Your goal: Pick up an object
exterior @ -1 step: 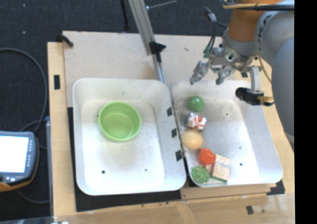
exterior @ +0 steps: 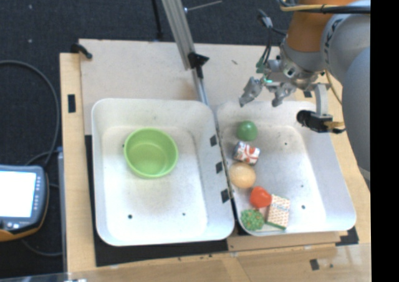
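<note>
With fingers apart and holding nothing, the two-finger gripper (exterior: 265, 93) hovers above the right shallow white bin (exterior: 324, 175), near the small green ball (exterior: 247, 130); the pick is not yet made.

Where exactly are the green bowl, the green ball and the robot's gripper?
green bowl (exterior: 150, 153): camera view, on its inner floor, left bin.
green ball (exterior: 247, 130): camera view, on its top, right bin.
gripper (exterior: 267, 95): camera view, midway between its two spread fingertips.
</note>
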`<state>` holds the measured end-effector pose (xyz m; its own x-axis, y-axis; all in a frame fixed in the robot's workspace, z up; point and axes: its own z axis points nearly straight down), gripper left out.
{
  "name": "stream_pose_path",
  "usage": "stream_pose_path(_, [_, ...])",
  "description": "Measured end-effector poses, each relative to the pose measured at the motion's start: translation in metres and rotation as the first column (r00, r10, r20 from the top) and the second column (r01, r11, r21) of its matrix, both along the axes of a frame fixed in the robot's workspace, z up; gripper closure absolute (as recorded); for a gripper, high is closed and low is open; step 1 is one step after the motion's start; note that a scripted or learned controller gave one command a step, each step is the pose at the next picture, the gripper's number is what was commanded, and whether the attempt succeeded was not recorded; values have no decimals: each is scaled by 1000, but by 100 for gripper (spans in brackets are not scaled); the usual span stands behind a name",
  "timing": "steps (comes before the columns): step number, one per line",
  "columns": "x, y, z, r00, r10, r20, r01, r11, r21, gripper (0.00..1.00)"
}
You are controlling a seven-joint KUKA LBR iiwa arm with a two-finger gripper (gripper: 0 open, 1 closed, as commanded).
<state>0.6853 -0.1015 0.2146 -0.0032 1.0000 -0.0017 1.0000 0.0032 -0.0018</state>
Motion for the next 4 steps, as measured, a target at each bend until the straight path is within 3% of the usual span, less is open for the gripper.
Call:
stream_pose_path(3, [-4,-5,-115,1000,-3,0,3,1000,-1,0])
stream_pose_path(4, [-2,-6,-101,1000,-3,6,3,1000,-2,100])
